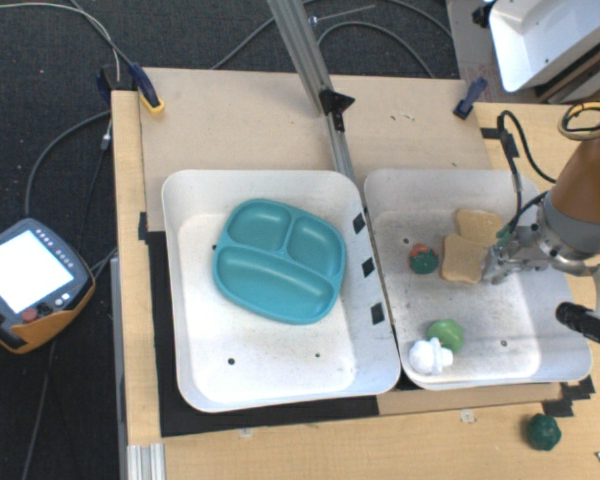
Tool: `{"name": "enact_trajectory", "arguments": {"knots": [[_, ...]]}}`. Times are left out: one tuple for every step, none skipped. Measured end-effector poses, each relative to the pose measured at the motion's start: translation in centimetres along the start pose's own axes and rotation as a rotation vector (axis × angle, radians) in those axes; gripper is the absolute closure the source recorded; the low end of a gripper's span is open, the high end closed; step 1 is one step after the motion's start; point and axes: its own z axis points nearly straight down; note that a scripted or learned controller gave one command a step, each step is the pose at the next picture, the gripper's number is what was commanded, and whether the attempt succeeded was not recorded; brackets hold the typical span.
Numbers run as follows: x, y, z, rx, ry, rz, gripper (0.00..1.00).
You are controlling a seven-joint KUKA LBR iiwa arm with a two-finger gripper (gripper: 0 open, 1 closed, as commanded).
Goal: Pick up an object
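In the right bin [500,358] lie two tan sponge-like blocks: one [461,258] near the middle and another [477,224] just behind it. A small red and green toy [423,260] sits to their left. A green ball [445,334] and a white knobby toy [431,356] rest near the bin's front edge. My gripper [499,264] is low in the right bin, right beside the nearer tan block's right edge. The arm's wrist hides the fingers.
The left bin [195,368] holds a teal divided plate [280,259]. A dark green ball [543,431] lies on the bench outside the right bin's front corner. A metal pole [302,38] slants over the back. A handheld controller [25,283] lies on the floor at left.
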Motion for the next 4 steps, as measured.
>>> {"name": "enact_trajectory", "arguments": {"knots": [[-0.4,1.2,-5.5,0.007,-0.002,-0.001,1.0],[0.6,1.1,-10.9,0.007,-0.001,-0.001,1.0],[0.6,1.2,-11.6,0.011,0.0,0.0,1.0],[5.0,0.5,-12.1,0.015,0.003,-0.003,1.0]]}}
